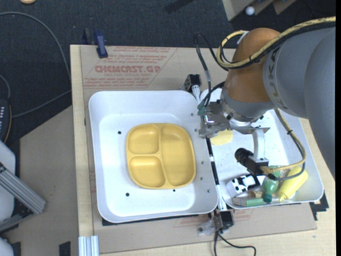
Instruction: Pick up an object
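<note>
Slanted overhead look at a bench (133,71) bearing two shallow white bins side by side. In the left shallow white bin (104,143), lying flat and alone, a yellow plastic divided plate with three compartments (161,155). Over the right shallow white bin (314,188), extended in from the right, a grey robot arm with an orange band (256,73), its end effector (214,122) low near that bin's left wall. Just beside and partly under the end effector, a small pale yellow flat piece (224,138), probably the thing aimed at. In the same bin's near corner, apart from that piece, a crowded heap: a black-and-white spotted item (242,184), a green item (270,188), a long yellow banana-like item (294,184).

For a clean pick: centre over the pale yellow piece, stay clear of the bin wall, descend straight, close only once low enough, then lift straight up, away from the heap.

Hard to make out: whether released, clenched or grasping anything cannot be told, with the wrist in the way. True shape of the pale yellow piece partly covered. Heap items overlapping and too small to name. Far part of the right bin hidden beneath the arm.
</note>
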You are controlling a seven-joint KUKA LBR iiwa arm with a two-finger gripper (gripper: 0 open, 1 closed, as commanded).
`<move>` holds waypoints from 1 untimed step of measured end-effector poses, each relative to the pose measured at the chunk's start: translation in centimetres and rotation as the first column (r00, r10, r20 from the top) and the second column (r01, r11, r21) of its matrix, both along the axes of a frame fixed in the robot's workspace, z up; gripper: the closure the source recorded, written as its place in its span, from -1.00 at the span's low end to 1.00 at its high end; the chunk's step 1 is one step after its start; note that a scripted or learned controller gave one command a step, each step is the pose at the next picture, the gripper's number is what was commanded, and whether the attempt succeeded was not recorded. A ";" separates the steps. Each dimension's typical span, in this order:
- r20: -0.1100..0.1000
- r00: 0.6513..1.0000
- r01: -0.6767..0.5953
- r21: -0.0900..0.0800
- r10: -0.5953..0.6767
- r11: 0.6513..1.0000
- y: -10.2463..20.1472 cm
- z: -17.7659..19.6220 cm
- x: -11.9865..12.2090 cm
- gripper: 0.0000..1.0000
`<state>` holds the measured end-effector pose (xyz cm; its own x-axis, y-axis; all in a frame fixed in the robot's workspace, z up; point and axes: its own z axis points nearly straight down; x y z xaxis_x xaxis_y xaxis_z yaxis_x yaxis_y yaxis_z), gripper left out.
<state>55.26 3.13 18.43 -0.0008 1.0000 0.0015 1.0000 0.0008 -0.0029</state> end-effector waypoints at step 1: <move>0.000 1.000 0.000 -0.001 0.000 1.000 -0.1 0.0 0.0 -1.00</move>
